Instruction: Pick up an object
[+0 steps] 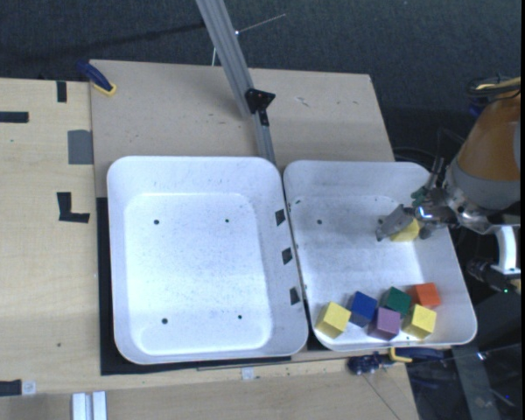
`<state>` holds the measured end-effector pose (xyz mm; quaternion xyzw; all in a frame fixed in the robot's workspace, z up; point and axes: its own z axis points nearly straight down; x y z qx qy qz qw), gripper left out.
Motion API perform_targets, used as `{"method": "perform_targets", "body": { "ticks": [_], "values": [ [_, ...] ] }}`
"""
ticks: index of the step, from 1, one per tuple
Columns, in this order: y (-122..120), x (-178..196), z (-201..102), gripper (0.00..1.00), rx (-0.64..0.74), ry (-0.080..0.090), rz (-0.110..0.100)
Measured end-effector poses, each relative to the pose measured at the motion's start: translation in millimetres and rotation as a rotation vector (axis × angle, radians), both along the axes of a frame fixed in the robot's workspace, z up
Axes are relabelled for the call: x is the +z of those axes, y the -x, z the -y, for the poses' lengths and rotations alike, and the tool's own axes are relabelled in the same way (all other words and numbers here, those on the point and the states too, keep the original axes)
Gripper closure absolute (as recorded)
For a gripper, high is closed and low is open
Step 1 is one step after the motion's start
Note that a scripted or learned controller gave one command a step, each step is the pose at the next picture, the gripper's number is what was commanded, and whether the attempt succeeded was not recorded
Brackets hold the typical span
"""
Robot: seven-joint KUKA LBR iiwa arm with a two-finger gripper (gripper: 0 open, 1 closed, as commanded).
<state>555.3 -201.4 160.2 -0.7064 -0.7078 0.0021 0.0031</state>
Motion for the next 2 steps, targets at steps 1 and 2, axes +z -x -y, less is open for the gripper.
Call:
{"method": "perform_targets", "body": {
  "ticks": [1,2],
  "values": [
    [0.5,-60.3,-9.9,0.00,0.000,0.000,-0.001],
    [-0.9,-46.7,-9.6,1.00,0.000,0.000,0.005]
  ]
}}
